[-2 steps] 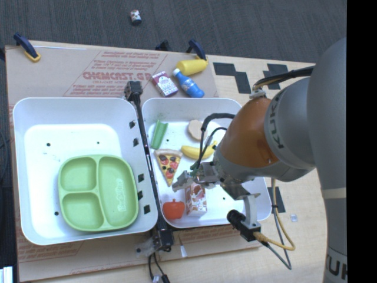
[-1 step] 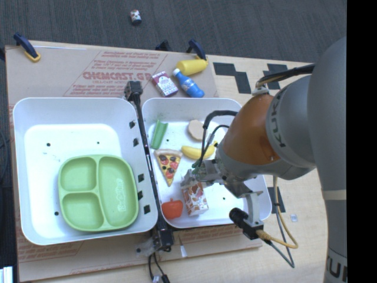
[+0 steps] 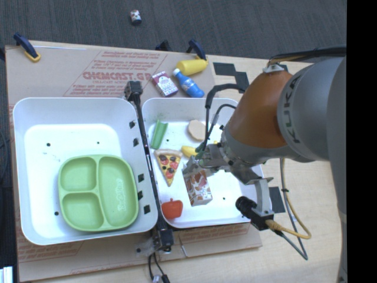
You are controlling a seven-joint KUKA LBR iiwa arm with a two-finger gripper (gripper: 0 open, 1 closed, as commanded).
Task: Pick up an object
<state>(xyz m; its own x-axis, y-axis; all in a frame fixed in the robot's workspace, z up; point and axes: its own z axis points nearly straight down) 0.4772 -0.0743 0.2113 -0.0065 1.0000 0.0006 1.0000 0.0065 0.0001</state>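
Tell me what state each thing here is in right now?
Green three-compartment plastic tray: flat in the left bin, nothing in it.
Toy pizza slice: lying flat, right bin.
Green cylinder: lying on its side.
Small printed carton: tilted, directly under the gripper.
Red tomato toy: resting near the front wall.

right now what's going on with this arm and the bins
The KUKA arm reaches into the right bin, its gripper down at the top of a small carton. A toy pizza slice, tomato and green stick lie nearby. The left bin holds a green divided plate.
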